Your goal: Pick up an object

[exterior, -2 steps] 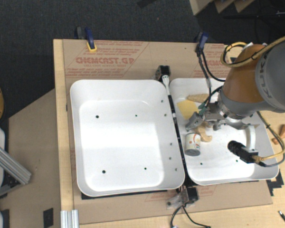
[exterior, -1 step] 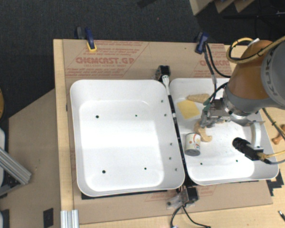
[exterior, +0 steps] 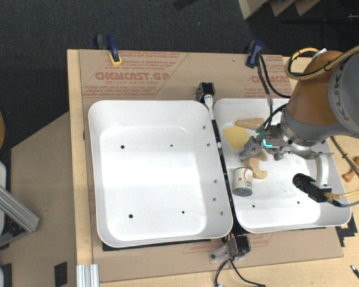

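- The robot's grey gripper hangs low over the right shallow white bin; wide or narrow cannot be told.
- Nothing looks lifted: a tan curved piece lies at its six o'clock, a small white cylinder at seven.
- Grasping and lifting remain.

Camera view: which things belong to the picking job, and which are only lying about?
Job in hand: gripper; right bin; in that bin, the yellow round object, pale flat piece, tan curved piece and small white can.
Lying about: left bin; blue clamp on the board's far edge.
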Controlling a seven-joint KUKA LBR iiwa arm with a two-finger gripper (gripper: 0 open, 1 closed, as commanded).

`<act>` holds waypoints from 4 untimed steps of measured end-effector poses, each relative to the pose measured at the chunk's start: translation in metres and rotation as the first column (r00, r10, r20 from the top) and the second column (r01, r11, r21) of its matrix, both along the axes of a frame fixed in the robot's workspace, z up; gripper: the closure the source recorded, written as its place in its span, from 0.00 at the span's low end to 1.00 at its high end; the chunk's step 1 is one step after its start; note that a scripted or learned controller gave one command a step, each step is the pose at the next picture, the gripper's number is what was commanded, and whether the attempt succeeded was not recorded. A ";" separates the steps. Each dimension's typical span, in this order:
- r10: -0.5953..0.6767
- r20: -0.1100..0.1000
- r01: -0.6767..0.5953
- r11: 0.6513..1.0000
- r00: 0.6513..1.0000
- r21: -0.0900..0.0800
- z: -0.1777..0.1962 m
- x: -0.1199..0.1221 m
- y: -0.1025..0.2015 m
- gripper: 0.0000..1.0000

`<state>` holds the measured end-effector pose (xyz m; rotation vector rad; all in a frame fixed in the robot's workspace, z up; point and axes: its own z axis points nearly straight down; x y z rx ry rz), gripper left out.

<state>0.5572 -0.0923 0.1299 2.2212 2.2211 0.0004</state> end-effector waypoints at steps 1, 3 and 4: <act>0.000 0.003 0.000 1.000 1.000 -0.001 0.011 0.001 0.000 1.00; 0.000 0.005 0.000 1.000 1.000 -0.001 0.021 0.001 0.000 1.00; 0.000 0.003 0.000 1.000 1.000 -0.001 0.020 0.001 0.000 0.00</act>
